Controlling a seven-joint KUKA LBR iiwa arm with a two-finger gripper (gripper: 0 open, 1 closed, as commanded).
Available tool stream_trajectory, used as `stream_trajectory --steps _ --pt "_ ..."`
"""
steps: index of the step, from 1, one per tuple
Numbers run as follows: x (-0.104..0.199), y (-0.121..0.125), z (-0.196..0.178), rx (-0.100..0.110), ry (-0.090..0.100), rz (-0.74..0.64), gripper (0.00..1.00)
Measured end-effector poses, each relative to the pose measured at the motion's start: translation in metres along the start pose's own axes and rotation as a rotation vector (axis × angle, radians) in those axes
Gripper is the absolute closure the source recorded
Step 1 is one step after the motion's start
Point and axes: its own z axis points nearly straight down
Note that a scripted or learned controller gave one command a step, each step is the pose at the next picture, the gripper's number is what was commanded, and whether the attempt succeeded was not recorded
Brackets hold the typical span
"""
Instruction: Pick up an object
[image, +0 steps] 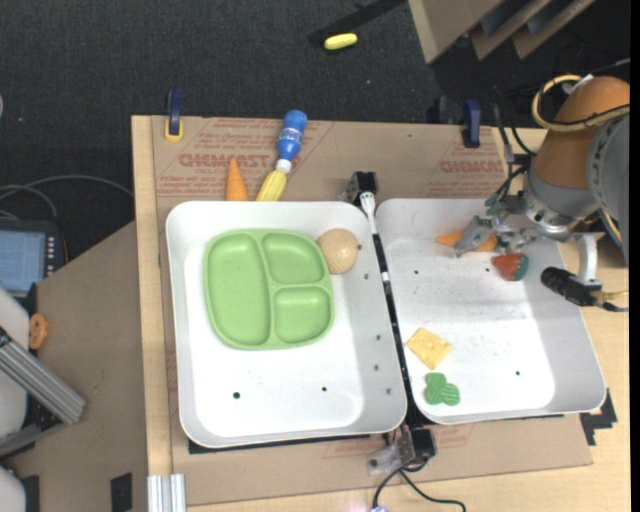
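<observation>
We see the claw (487, 232) low over the right bin (560, 385), near that bin's far edge, with the grey arm (590, 165) coming in from the counter's right side. An orange piece (453, 239) lies in the bin just at the left of the claw, and its long axis runs about left to right, along the bin's far edge, with the narrower end pointing to the left bin. If it is between the fingers or only beside them, we cannot tell, and how wide the claw stands we also cannot tell. A red piece (511, 266) lies just on the near side of the claw.

Nearer the front edge of the same bin rest a yellow cheese wedge (430, 348) and a small green piece (440, 391), close to the wall between the bins. In the left bin (200, 400) a green divided plate (268, 288) lies flat, with a tan ball (339, 249) touching its far right corner.
</observation>
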Motion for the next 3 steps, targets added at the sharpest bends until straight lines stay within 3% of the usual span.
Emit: stream_trajectory --steps 1,2,3 --pt "0.022 0.015 -0.051 -0.015 -0.002 -0.005 0.00" --pt "-0.031 -0.051 -0.005 -0.005 0.011 0.001 0.00" --pt "-0.028 -0.049 -0.006 -0.004 0.008 -0.004 0.00"
